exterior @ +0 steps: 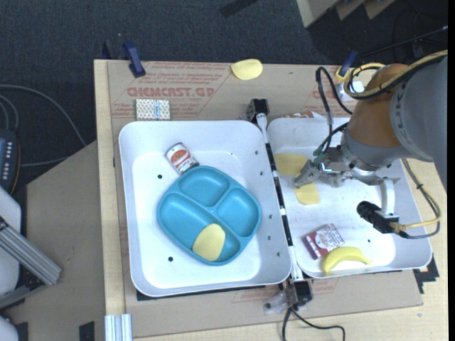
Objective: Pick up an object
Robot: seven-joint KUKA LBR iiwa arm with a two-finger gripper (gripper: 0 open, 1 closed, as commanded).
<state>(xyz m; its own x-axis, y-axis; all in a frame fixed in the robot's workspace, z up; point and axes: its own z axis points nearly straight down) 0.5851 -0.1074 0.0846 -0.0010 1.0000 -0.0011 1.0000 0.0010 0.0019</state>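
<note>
Gripper (311, 175) low over the right bin (412, 256), reaching in from the right, the grey arm (419, 112) with its orange band (373, 116) bulking above it. The metal fingers point leftward and sit right at a pale yellow wedge-shaped piece (307, 194), with a flatter yellow piece (288, 163) just above and to the left of them; whether the claw is spread or closed, I cannot tell, and nothing is clearly pinched between the fingers. Both yellow pieces lie on the bin floor near its left wall. Further toward the near edge of that same bin, a small red-and-white packet (323, 240) lies just beside a yellow banana (343, 259), the two touching or nearly so. A black cable end (375, 216) hangs off the arm over the bin's middle. Over in the left bin (135, 190), a blue divided plate (207, 214) sits tilted across the centre, and a yellow lemon-like object (209, 243) rests in its nearest compartment. Up and to the left of the plate, a small can with a red-and-white label (182, 158) lies on its side on the white floor, close to the plate's rim but apart from it. Outside the bins, on the brown board (192, 87), a yellow blob (247, 69) sits by the far edge, a blue clamp (132, 57) grips the far left corner, and a small patterned packet (153, 109) lies just beyond the left bin's far rim.
</note>
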